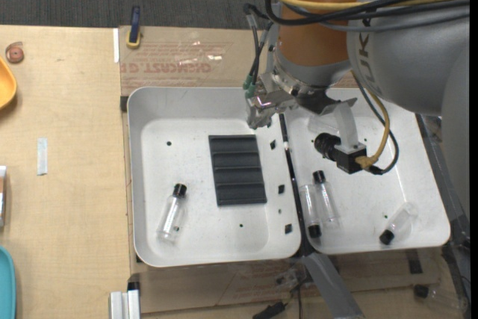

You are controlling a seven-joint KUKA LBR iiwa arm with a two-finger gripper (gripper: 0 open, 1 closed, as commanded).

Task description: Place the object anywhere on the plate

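Observation:
A black ribbed plate [237, 169] lies flat in the middle of the left bin [149, 160]. A clear vial with a black cap [172, 211] rests on the bin floor to the plate's lower left. My gripper [261, 114] hangs under the orange wrist, near the far edge of the left bin and close to the divider between the bins, just beyond the plate's far right corner. The arm's bulk hides what is at its tip.
The right bin [426, 183] holds two clear vials side by side [321, 202] near the divider and another [396, 226] at its front right. A black cable fitting [340, 153] dangles over that bin. Cardboard [179, 60] lies behind the left bin.

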